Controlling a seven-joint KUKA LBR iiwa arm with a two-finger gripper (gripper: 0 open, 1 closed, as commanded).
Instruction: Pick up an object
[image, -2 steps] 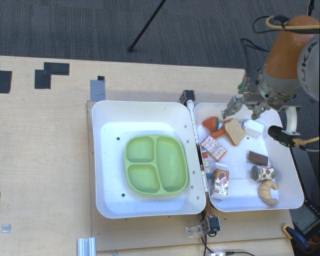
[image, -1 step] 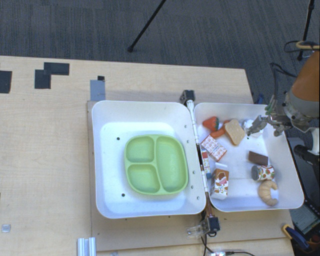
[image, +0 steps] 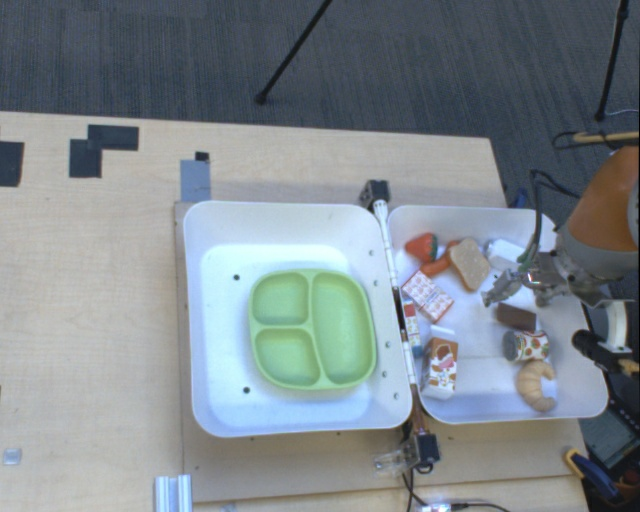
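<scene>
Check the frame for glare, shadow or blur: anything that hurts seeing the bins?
Camera view: even, soft light, with a greenish cast on the left bin floor around the green tray. Faint shadows under the right bin items. The gripper looks slightly soft. Small labels on the cartons are too small to read.

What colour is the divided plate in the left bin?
Light green, plain; the divided plate shows clearly in the camera view.

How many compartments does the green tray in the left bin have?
3. The green tray has two smaller compartments on its left, one upper and one lower, and a long one on its right.
</scene>
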